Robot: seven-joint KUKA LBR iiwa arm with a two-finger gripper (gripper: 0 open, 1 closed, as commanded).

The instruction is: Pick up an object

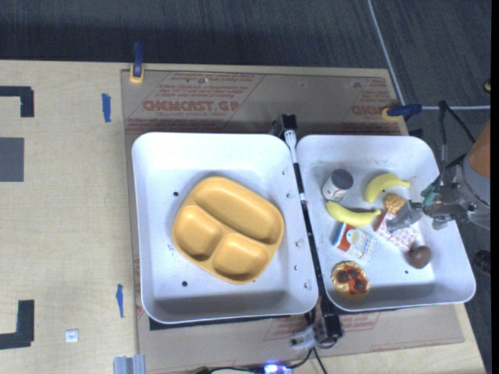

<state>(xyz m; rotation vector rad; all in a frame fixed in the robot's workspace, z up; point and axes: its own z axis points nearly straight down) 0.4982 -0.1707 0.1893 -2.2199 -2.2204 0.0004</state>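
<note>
Metal two-finger pincer (412, 213) low over right white bin (448, 291), near its right edge; finger state indeterminate. Nearest object: small tan lumpy piece (394, 203), just left of pincer, beside curved yellow banana (352, 213).

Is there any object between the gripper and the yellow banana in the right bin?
Partly. The gripper sits over the right bin, beside the upper banana. A small tan item lies between them, touching the banana's end. The lower banana lies farther left, behind that item.
</note>
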